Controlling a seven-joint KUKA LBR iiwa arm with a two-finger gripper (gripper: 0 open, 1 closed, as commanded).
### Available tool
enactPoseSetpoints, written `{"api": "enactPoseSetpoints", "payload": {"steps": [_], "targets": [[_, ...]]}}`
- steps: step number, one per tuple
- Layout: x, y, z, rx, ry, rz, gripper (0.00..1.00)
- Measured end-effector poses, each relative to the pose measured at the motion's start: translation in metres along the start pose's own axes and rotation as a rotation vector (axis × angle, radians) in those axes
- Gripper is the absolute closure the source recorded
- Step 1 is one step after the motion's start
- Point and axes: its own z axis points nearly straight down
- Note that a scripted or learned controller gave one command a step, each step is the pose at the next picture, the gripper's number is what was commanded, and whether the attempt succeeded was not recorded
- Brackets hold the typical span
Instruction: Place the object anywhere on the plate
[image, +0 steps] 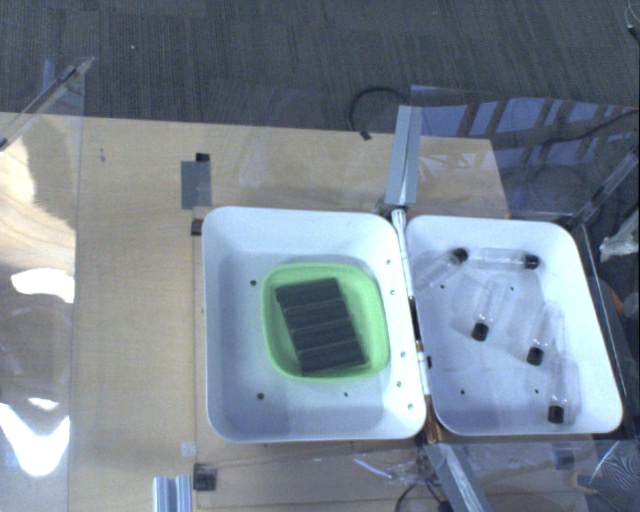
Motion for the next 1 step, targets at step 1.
{"api": "enactPoseSetpoints", "payload": {"steps": [1], "targets": [[-0.0037, -0.0002, 0.1142, 0.009, -0.002, 0.039, 0.00]]}}
